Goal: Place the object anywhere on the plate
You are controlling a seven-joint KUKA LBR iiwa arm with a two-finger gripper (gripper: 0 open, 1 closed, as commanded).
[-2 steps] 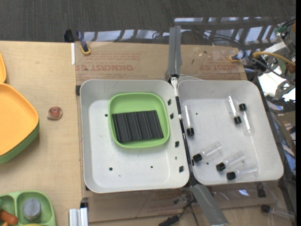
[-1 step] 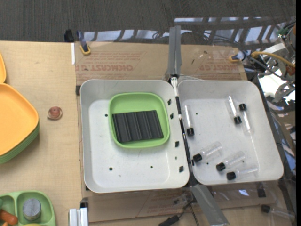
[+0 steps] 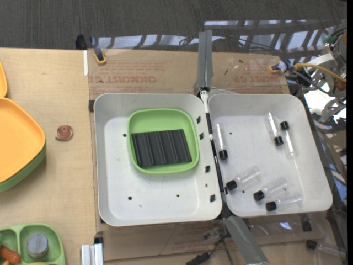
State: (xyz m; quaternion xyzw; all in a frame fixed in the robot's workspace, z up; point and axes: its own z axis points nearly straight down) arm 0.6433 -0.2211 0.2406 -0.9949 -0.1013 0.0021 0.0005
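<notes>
Well, two white bins sit side by side on the table: the left bin (image 3: 110, 203) and the right bin (image 3: 309, 164). One green plate (image 3: 138, 123) lies in the left bin, toward its far side. One dark ribbed slab (image 3: 162, 148) rests flat on that plate, inside its rim.

I count six clear vials with black caps scattered across the right bin. One vial (image 3: 220, 141) lies close to the wall between the bins, two near the far right and three toward the near edge.

Cardboard (image 3: 149, 76) under the bins carries red print that runs upside down, too faint for me to read. On the bare wood to the left I see a stack of orange plates (image 3: 19, 142), one small reddish knob (image 3: 64, 132) and one green divided tray (image 3: 27, 244).

Cables and metal parts (image 3: 331, 65) crowd the far right edge. Whether the pincer is spread or pressed together, I cannot tell.
</notes>
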